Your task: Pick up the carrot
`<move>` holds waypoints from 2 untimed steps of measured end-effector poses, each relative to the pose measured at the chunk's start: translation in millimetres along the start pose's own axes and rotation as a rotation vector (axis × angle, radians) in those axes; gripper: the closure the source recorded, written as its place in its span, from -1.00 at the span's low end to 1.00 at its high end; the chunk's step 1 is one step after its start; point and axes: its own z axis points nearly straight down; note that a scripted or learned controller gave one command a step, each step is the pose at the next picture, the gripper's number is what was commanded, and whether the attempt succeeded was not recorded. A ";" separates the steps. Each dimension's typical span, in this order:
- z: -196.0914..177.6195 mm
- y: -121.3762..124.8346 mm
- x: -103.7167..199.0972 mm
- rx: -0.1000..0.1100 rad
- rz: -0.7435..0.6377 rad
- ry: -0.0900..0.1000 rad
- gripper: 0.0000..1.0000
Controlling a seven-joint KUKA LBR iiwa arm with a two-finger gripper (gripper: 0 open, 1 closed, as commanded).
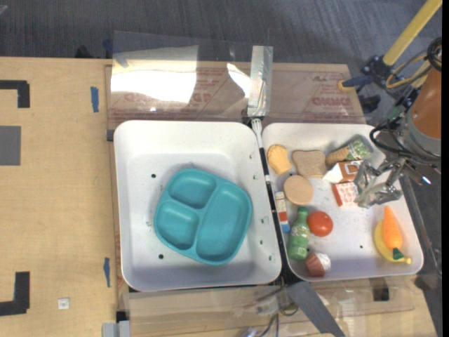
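The carrot (391, 229) is orange with a green tip. It lies near the right wall of the right bin (351, 255), resting against a yellow banana (383, 247). My gripper (377, 187) hangs over the bin's upper right, up and to the left of the carrot and apart from it. It is just right of a red and white carton (344, 190). Its metal fingers stand open with nothing between them. The grey arm with its orange band (426, 111) comes in from the right edge.
The right bin also holds a yellow bun (278, 159), a toast slice (309, 161), a round biscuit (298, 189), a tomato (320, 223), a green bottle (299, 235), a small can (317, 263) and a green packet (356, 149). A teal divided plate (203, 216) sits in the left bin (133, 153).
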 end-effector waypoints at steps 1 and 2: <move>28.1 -37.1 79.2 -0.006 -0.098 0.008 1.00; 39.0 -7.8 50.2 -0.008 -0.071 0.006 1.00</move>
